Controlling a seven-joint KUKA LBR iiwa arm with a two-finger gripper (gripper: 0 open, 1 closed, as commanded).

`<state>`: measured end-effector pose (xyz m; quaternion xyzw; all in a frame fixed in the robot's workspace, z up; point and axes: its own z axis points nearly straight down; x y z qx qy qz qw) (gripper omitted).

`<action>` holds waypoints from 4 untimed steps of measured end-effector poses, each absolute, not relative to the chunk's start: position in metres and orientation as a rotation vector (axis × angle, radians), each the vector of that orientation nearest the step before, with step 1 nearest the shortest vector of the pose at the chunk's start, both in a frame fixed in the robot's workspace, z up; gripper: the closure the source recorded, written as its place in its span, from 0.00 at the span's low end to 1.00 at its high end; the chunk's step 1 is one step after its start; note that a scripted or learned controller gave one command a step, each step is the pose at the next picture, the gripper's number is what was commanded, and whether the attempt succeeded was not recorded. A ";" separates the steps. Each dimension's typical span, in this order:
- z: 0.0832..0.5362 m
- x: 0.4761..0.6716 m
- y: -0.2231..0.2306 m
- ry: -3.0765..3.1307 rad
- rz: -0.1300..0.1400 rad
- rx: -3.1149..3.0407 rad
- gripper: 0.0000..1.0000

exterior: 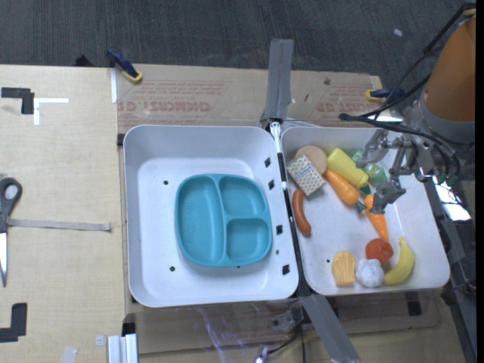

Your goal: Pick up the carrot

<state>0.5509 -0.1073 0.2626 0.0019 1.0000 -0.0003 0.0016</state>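
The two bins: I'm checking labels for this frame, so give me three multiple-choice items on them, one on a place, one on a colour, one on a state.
1. Where does the carrot lie?
A. In the right bin
B. On the blue plate
C. On the bench outside the bins

2. What colour is the divided plate in the left bin?
A. Red
B. Blue-green
C. Yellow

3. Where is the gripper relative to the carrot?
A. Over the left bin, far from it
B. Directly at the carrot's upper end, low in the right bin
C. Raised clear outside both bins

Answers:
1 A: the carrot lies among the toy foods, between the hot dog and the banana.
2 B: the plate is teal.
3 B: the gripper meets the carrot's top.
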 end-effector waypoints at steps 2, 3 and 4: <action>0.106 0.567 -0.137 3.021 -0.001 0.753 0.00; 0.116 0.569 -0.136 3.017 -0.001 0.746 1.00; 0.193 0.586 -0.028 3.014 0.001 0.872 1.00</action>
